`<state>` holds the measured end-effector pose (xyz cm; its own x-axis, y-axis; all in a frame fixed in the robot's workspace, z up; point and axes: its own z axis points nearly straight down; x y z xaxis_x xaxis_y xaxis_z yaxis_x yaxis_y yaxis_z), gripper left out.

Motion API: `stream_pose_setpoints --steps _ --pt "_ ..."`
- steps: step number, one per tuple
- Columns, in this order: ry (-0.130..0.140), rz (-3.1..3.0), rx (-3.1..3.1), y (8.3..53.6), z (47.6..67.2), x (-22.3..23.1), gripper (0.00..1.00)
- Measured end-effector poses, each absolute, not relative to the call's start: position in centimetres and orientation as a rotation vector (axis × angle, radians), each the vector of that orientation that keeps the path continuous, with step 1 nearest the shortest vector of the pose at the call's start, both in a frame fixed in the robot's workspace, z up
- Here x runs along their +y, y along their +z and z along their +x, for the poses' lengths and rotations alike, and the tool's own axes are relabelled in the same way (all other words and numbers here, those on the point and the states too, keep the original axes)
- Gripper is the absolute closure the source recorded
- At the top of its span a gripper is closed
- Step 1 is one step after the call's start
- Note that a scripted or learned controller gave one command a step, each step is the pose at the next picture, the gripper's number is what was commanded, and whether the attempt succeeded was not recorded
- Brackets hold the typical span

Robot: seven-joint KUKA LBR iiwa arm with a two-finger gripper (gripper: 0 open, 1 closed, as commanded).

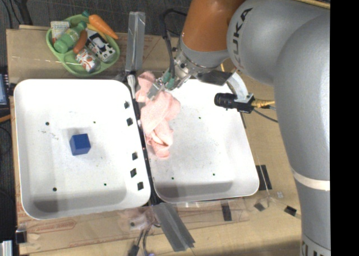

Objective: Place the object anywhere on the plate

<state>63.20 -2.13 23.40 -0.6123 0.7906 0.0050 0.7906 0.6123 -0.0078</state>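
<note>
So the two-finger gripper (pixel 167 83) on the grey-and-orange arm is down right at the top end of the crumpled pink fabric cloth (pixel 157 117), touching it or just about. Honestly can't tell whether it's clamped on the cloth or sitting slack, since the wrist hides too much.

The pink cloth is my best guess for the object. It lies bunched up, running away from the gripper along the near-side wall of the shallow white right-hand bin (pixel 224 187), hard against the ridge shared with the other bin. It looks flat on the floor, not lifted.

Across that ridge from the cloth is the shallow white left-hand bin (pixel 33 98), with a small blue cube (pixel 80 143) well apart from the cloth, out in the middle. Further off, up past the cloth's top end and outside both bins, sits a green plastic bowl of toy food (pixel 56 50).

Progress-wise, I'd call it barely started. I can't pick out a plate near the cloth, so the grab, lift, carry and drop all look undone.
</note>
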Motion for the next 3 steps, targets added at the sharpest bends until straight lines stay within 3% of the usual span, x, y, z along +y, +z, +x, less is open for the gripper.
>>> stream_pose_setpoints --steps 2,3 --pt "0.003 -0.172 -3.128 21.3 58.8 5.5 1.00" --pt "0.003 -0.005 -3.133 20.9 56.5 9.4 1.00"
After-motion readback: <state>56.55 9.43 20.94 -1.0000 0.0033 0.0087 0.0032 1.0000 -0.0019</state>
